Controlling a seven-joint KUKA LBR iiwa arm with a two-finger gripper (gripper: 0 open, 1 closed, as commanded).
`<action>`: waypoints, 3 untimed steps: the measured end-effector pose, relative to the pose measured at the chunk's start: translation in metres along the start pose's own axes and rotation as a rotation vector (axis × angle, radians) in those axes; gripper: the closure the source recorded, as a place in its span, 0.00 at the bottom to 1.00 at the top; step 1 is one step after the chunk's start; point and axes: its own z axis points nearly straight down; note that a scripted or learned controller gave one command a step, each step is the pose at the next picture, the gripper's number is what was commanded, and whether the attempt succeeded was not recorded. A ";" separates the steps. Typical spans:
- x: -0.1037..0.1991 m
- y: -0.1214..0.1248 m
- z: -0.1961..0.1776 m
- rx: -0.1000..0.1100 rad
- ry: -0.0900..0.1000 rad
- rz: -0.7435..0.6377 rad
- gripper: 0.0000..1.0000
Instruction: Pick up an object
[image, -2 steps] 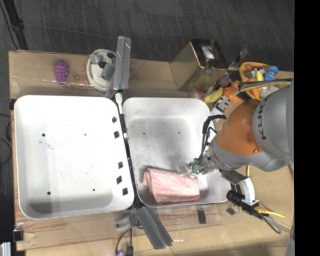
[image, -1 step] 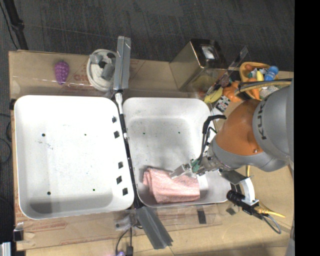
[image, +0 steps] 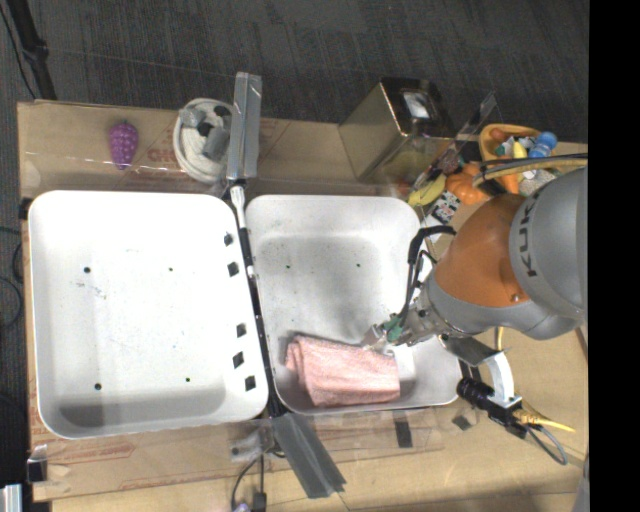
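Note:
A pink folded cloth (image: 343, 370) lies in the right bin (image: 330, 250) against its near wall. My gripper (image: 392, 332) reaches in from the right and hangs low just off the cloth's right end, close to or touching its upper corner. A small green and white part shows at the gripper tip. I see nothing lifted off the bin floor. The grey arm with its orange band (image: 480, 270) hides the bin's right edge.
The left bin (image: 130, 310) sits beside the right one, with a grey divider bar (image: 245, 250) between them. Behind the bins stand a purple object (image: 123, 143), a white roll (image: 203, 138), a metal box (image: 395, 125) and a heap of colourful objects (image: 500, 160).

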 end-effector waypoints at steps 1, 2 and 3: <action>0.000 0.000 0.000 0.000 0.000 0.000 0.00; -0.007 -0.004 0.029 -0.002 -0.001 -0.077 0.00; -0.007 -0.003 0.019 -0.002 0.000 -0.082 1.00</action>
